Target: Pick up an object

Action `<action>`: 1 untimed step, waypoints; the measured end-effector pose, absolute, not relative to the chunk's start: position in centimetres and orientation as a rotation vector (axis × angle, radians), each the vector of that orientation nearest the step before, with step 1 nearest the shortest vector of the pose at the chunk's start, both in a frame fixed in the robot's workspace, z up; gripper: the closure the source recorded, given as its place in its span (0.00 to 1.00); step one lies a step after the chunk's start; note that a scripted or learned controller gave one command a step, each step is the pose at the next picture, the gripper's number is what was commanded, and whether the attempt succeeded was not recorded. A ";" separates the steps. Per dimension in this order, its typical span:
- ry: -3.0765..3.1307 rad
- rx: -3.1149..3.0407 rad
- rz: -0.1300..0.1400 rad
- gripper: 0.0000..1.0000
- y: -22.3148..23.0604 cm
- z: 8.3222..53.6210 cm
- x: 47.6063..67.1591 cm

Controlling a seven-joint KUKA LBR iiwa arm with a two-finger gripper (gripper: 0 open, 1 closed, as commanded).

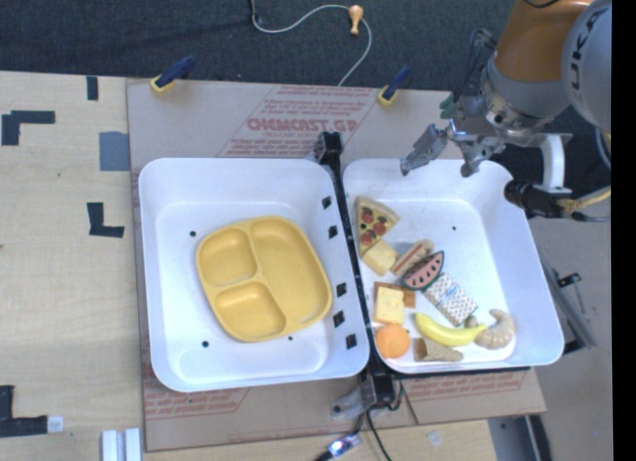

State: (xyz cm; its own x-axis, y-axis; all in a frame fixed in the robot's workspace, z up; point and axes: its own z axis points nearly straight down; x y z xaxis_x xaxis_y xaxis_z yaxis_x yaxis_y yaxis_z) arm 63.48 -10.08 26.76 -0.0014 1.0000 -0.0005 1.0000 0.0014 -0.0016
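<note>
The right bin (517,250) holds several toy foods: a pizza slice (376,221), a yellow cheese block (380,256), a hot dog (410,254), a watermelon slice (425,270), a white patterned packet (453,299), a toast square (390,304), a banana (443,330), an orange (394,341) and a pale croissant (497,328). My gripper (443,157) hangs above the back rim of this bin, open, with nothing between its fingers (417,155). It is well behind the food, which lies toward the bin's front.
A yellow divided plate (263,277) lies in the left bin (169,250). A black divider (338,240) runs between the bins. Blue and yellow clamps (173,74) hold the cardboard sheet at the back. A white cable (308,17) loops behind the bench.
</note>
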 end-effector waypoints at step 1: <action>-2.220 -2.217 0.009 0.00 -9.9 20.3 63.7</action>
State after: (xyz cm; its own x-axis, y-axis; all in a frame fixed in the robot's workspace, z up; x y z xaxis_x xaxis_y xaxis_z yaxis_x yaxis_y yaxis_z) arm 63.70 -9.93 20.32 -0.0014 1.0000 -0.0007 1.0000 0.0014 -0.0070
